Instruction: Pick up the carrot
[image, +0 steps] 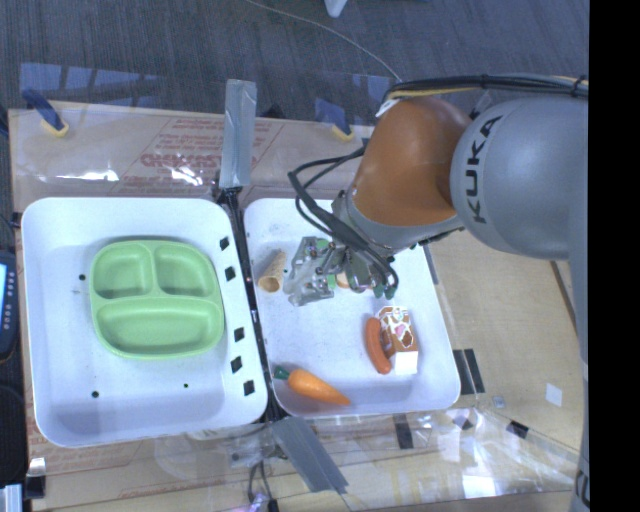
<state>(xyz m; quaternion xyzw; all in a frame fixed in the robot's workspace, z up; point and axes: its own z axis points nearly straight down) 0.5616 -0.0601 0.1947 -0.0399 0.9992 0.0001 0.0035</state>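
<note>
The word "KUKA" runs in dark capitals, turned sideways, down the grey housing of the robot arm, just beside its orange band at the right of the bench. Faint red printing, too blurred and washed out to read, stands on the brown cardboard sheet along the far edge of the bench, behind the left bin. A small carton with a red-and-white printed pattern lies near the right wall of the right bin; whatever lettering it may carry is too small to make out. Nothing else legible appears on the bench.
</note>
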